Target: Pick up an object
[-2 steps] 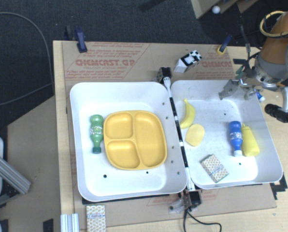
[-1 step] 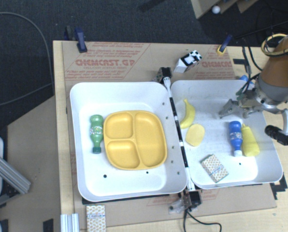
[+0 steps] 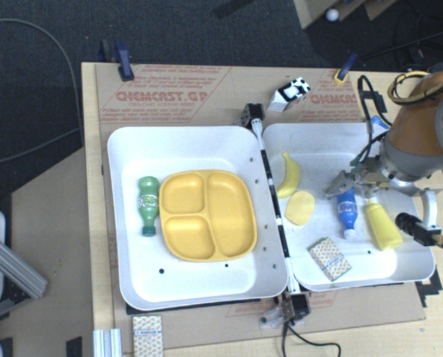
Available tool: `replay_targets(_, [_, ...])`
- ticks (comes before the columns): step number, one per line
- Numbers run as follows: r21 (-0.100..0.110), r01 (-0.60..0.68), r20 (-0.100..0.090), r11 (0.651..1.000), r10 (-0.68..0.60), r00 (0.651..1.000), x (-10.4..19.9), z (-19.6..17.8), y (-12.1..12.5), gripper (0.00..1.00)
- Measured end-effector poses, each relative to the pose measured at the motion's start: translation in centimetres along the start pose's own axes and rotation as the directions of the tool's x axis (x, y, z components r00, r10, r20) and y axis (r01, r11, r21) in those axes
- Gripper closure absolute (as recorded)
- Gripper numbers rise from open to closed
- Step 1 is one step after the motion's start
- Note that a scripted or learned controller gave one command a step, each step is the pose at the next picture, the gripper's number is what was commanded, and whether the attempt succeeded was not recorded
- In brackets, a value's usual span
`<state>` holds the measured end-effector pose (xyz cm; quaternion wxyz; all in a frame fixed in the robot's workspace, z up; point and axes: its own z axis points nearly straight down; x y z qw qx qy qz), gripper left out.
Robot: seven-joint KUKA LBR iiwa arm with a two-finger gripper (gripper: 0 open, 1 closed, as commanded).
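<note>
In the right bin (image 3: 400,274), my gripper (image 3: 349,183) hangs low over the upper end of a small blue bottle (image 3: 347,214) that lies on the bin floor. A yellow bottle (image 3: 383,226) lies just right of the blue one. Left of the gripper are a yellow banana (image 3: 289,175) and a pale yellow round piece (image 3: 300,207). A patterned small box (image 3: 330,258) rests near the bin's front. The grey arm with its orange band (image 3: 418,129) comes in from the right.
The left bin (image 3: 125,199) bears a yellow divided plate (image 3: 206,214) and a green bottle (image 3: 148,204) at its left. A black-and-white object (image 3: 292,92) sits on the bench behind the bins. Cables (image 3: 370,110) run along the arm.
</note>
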<state>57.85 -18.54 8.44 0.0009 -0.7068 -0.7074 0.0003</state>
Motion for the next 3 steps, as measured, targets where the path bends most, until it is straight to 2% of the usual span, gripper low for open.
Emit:
replay_targets(1, [-0.002,-0.001,0.001,1.0,0.001,1.0,0.0,-1.0,0.0,1.0])
replay_targets(2, [0.001,0.001,-0.001,1.0,-0.001,1.0,8.1,-1.7,0.5,1.0])
replay_targets(3, [-0.004,0.0,0.001,1.0,0.0,1.0,13.6,-10.1,3.1,1.0])
